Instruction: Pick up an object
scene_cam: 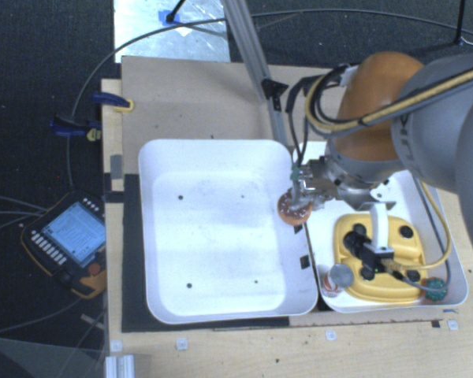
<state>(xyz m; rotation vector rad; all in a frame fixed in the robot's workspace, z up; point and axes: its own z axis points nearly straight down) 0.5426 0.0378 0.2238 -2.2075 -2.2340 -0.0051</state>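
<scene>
**Fig. 1. My gripper at the wall between two bins**

My grey arm reaches in from the right. The left bin lies beside the right bin. The right bin holds a yellow toy, with a small grey piece at its left and a green piece at its right. My gripper hangs over the shared wall. My fingers are clamped on a small brown disc, lifted above that wall.
</scene>
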